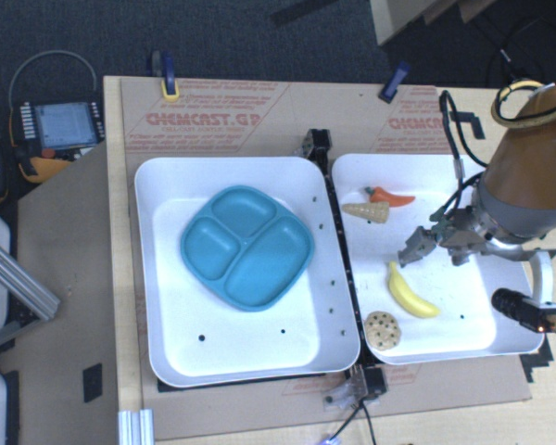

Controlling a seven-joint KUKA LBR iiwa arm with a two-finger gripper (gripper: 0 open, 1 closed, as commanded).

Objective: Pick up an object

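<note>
The left bin (157,276) holds a blue divided plate (247,247), while the right bin (463,336) holds a banana (410,293), cookie (383,330), carrot (391,196) and cone (368,211), the gripper (415,251) hovering open, empty, above the banana.

We see two bins side by side on the bench; the left bin (167,341) holds a divided plate (247,247) near its middle; in the right bin (473,341), a carrot (391,196) lies toward the far side, touching a cone (368,212) just in front of it; nearer us lies a banana (411,295), and a cookie (382,330) sits at the near-left corner; the gripper (422,246) hangs above the banana's far end.
</note>
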